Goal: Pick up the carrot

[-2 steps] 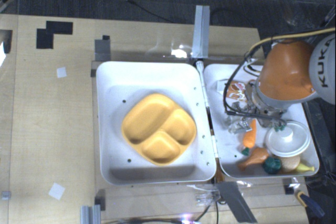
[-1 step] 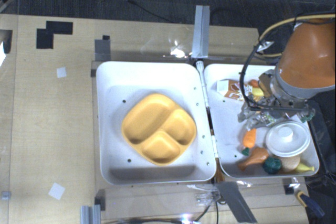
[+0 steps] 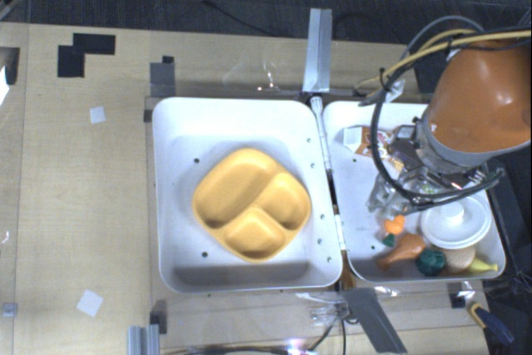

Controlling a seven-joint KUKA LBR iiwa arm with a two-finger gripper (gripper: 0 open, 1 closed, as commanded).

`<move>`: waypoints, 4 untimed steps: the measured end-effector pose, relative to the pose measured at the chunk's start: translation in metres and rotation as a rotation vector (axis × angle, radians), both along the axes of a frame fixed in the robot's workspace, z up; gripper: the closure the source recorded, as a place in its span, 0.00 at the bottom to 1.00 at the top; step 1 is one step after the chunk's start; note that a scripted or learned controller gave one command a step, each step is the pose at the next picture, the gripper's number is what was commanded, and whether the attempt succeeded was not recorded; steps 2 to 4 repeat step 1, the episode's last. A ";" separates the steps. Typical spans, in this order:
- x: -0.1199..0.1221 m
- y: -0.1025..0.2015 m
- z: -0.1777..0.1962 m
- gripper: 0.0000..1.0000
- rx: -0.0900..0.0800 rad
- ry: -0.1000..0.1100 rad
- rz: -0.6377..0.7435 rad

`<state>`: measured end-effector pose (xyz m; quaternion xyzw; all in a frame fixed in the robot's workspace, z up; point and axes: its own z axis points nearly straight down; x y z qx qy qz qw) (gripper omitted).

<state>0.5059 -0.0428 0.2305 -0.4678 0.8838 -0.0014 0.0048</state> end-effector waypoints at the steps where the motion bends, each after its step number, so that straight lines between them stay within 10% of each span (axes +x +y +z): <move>1: -0.018 -0.054 -0.102 1.00 -0.003 0.005 0.352; 4: -0.018 -0.054 -0.102 1.00 -0.003 0.005 0.352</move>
